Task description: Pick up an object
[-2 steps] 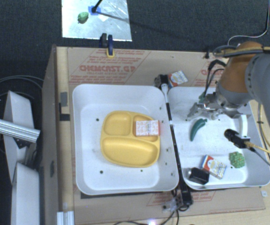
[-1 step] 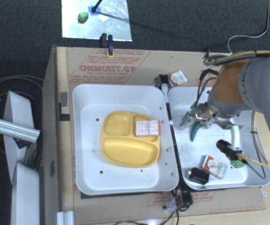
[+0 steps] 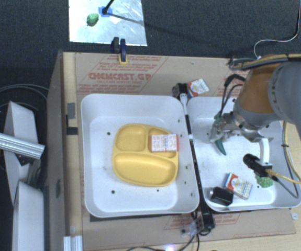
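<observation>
Nothing is lifted yet, I judge. My gripper (image 3: pixel 219 140) hangs low in the right bin (image 3: pixel 205 109); whether it clamps anything, I cannot tell. Candidate objects lie nearer that bin's front: small carton (image 3: pixel 238 185), black block (image 3: pixel 222 196).

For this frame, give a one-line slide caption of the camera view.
KUKA gripper hovers over the right bin; yellow divided tray holding a small box sits in the left bin.

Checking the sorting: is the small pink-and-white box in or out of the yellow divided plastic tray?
In: the box lies flat in the tray's upper right compartment.
</observation>
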`<state>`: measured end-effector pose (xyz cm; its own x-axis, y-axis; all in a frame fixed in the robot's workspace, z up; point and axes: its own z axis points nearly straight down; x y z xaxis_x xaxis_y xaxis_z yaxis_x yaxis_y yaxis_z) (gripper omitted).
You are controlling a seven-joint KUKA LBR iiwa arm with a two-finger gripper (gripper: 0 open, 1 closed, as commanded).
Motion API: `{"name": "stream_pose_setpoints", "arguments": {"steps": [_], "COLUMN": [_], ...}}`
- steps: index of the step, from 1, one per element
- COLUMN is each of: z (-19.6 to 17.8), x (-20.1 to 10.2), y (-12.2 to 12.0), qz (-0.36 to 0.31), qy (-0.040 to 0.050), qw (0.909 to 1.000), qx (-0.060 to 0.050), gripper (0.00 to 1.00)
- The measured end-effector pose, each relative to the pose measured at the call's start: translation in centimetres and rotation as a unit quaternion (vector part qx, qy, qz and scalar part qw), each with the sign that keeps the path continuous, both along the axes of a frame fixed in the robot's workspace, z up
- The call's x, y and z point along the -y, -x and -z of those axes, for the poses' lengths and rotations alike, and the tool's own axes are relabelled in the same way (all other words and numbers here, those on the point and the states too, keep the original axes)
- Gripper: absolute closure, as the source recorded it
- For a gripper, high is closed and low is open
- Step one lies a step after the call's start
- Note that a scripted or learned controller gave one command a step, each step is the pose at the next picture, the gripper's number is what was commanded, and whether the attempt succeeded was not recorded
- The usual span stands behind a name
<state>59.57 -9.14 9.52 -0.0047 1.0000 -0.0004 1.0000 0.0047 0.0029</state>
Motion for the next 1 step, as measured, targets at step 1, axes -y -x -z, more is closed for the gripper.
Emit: {"name": "stream_pose_setpoints", "arguments": {"steps": [1], "z": [-13.93], "x": [-5.67], "y": [3.75], "qz": [0.000], "qy": [-0.0004], "qw": [1.0000], "qx": [0.001], "gripper": [1.00]}}
